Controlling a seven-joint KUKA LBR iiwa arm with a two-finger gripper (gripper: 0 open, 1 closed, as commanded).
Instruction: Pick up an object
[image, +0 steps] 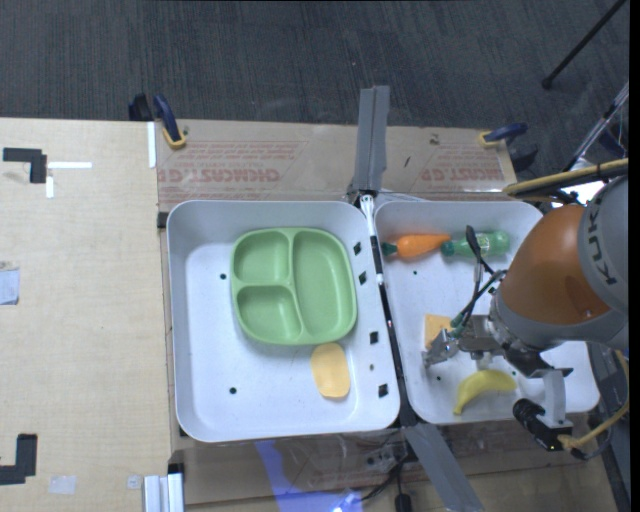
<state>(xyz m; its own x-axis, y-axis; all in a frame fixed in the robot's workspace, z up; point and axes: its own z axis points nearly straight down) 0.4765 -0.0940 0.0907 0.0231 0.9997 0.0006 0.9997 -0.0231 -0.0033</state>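
Bench (80, 330): two white bins. Right bin (420, 400): end effector (440, 350) low by cheese slice (437, 327), banana (482, 388) at five o'clock; finger state indiscernible, likely approaching a grasp.

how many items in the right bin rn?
4: carrot and green bottle along the far wall, yellow block at the gripper, banana near the front. The arm may hide more.
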